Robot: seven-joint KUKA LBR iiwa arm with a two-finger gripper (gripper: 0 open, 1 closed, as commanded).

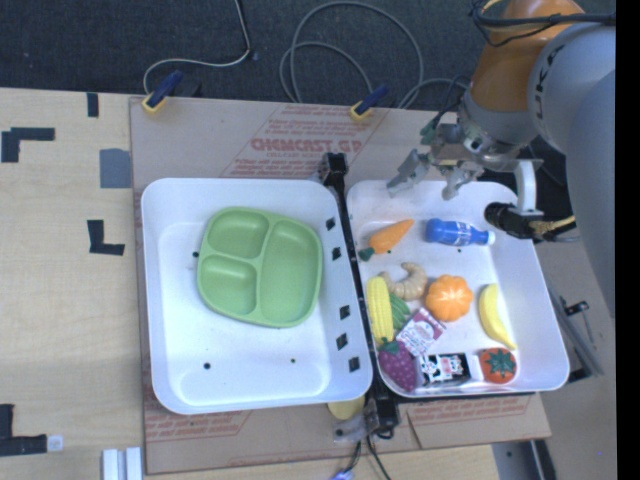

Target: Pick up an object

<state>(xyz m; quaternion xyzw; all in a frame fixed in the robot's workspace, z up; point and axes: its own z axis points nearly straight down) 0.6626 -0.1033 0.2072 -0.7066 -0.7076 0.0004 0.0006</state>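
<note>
Arm: grey KUKA arm with an orange band (520, 38) reaches in from the right, over the far edge of the right bin.
Left bin: shallow white plastic bin (170, 268) holds a light green divided plastic plate (261, 266), lying flat near the bin's middle.
Right bin: shallow white plastic bin (525, 268) touches the left bin along a black-clipped seam and holds the toy food.
Gripper: two-finger metal gripper (432, 180) hangs over the right bin's far left corner, its fingers spread apart with nothing between them, well clear of the toys.
Yellow toys: a corn cob (380, 310) lies along the left wall; a banana (496, 314) lies near the right wall.
Blue bottle: small blue plastic bottle (456, 232) lies on its side, far in the bin.
Orange toys: a carrot (391, 235) lies left of the bottle; a round orange (448, 298) sits mid-bin.
Near edge: purple grapes (398, 362), a red tomato (497, 365).
</note>
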